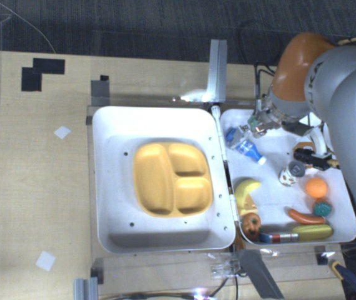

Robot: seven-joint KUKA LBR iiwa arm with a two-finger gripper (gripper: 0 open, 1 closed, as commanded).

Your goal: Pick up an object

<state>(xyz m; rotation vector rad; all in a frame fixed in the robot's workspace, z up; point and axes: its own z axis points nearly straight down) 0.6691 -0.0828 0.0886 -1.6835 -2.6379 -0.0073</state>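
A pale wooden bench (34,186) fills the left and centre of the frame, with dark carpet along the top edge and black marks at upper left. Two shallow white bins sit side by side. The left bin (112,167) holds a yellow divided tray (172,178) at its centre, with bare white floor all round it.

The right bin (271,183) is crowded: a blue-and-white bottle (248,147) near its upper left, a banana (245,192) by the dividing wall, an orange ball (316,187), a teal ball (323,209), a red sausage (304,217), a yellow-green pod (312,231) and a marker (276,237) along the lower rim.

The gripper (260,124) hangs at the right bin's upper edge, just above and right of the bottle; whether it is clenched or released cannot be told. The grey arm (346,105) covers the bin's upper right.
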